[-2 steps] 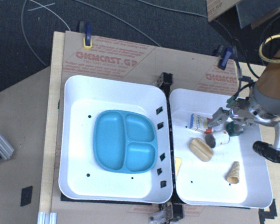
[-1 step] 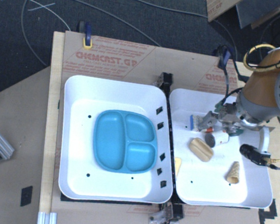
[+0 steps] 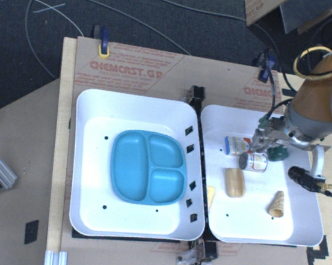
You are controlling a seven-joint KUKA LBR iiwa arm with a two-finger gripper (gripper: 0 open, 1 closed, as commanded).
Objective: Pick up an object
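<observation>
The desk (image 3: 132, 64), a brown cardboard-covered board with red lettering along its far edge, is carrying two shallow white plastic bins side by side. The left white bin (image 3: 95, 113) is holding a light-blue plastic plate with three compartments (image 3: 148, 167), which is lying flat near the bin's middle. The right white bin (image 3: 300, 219) is sitting against the left one, closer to the desk's right edge.

The grey arm with the orange band (image 3: 326, 89) is reaching in over the far right corner of the desk and hanging above the far part of the right bin. Its hand (image 3: 263, 142) is pointing down just above a small cluster of objects; I cannot tell whether it is released or clenched, and nothing is visibly grasped.

Directly beneath the hand, a small cylindrical can with a white and red label (image 3: 254, 163) is lying on its side, and a small blue-and-white packet (image 3: 234, 146) is lying just beside it, toward the bin's left wall. A dark green rounded piece (image 3: 279, 153) is sitting beside the hand on its right. Nearer the front edge, a tan bread-like block (image 3: 234, 182) is lying close to the can, and a small beige cone-shaped shell (image 3: 276, 204) is lying apart toward the bin's right front corner.
</observation>
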